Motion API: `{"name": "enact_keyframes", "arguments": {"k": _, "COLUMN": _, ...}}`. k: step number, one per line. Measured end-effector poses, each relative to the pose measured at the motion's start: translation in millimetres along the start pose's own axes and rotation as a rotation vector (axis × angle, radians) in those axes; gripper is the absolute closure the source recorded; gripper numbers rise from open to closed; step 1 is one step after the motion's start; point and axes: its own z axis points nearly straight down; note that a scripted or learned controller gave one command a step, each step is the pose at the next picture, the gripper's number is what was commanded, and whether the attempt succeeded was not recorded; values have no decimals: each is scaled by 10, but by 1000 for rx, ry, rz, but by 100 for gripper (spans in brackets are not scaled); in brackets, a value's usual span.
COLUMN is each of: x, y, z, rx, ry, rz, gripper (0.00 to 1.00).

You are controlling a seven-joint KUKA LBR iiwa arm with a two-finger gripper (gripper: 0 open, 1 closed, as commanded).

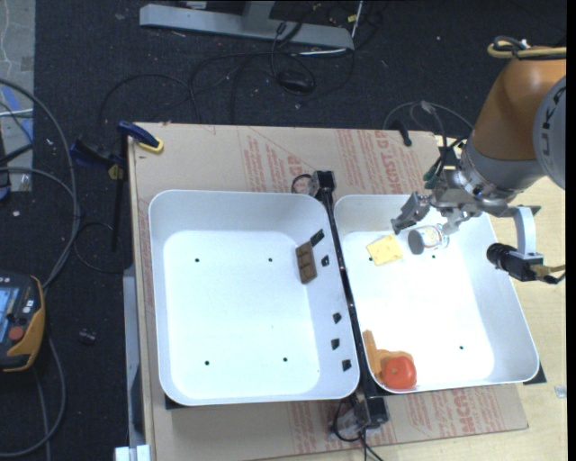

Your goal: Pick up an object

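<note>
Camera view
Bench: a flat brown board (270, 158) with red letters on it. It carries two white bins side by side.
Floor: dark carpet (81, 63) lies around the bench, with black wires running over it.
Far side: a long grey bar (243, 25) lies on the floor past the far edge of the bench.
Clamp: a blue and yellow clamp (142, 137) sits at the far left corner of the bench.
Left of bench: a yellow and black box (20, 324) sits on the floor.
Left bin: the left bin (180, 216) is white with small dark dots. A small brown block (307, 263) leans by its right wall.
Right bin: the right bin (504, 333) is white too. It holds three things.
Yellow piece: a flat yellow piece (385, 250) lies near the far left corner of the right bin.
Orange toy: an orange toy (393, 365) lies at the near left corner of the right bin, against the wall.
Arm: the grey and orange arm (522, 108) reaches in from the right, over the far right corner of the bench.
Hand: the hand (423, 221) hangs over the far part of the right bin. I cannot tell if it is spread or pinched.
Clear thing: a small clear round thing (425, 239) sits just under the hand, just beside the yellow piece. I cannot tell if the hand has it.
</note>
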Motion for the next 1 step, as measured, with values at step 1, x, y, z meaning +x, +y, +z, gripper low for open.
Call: {"name": "enact_keyframes", "arguments": {"k": 1, "x": -86, "y": 137, "z": -416, "rx": -4, "ry": -1, "rz": 32, "gripper": 0}}
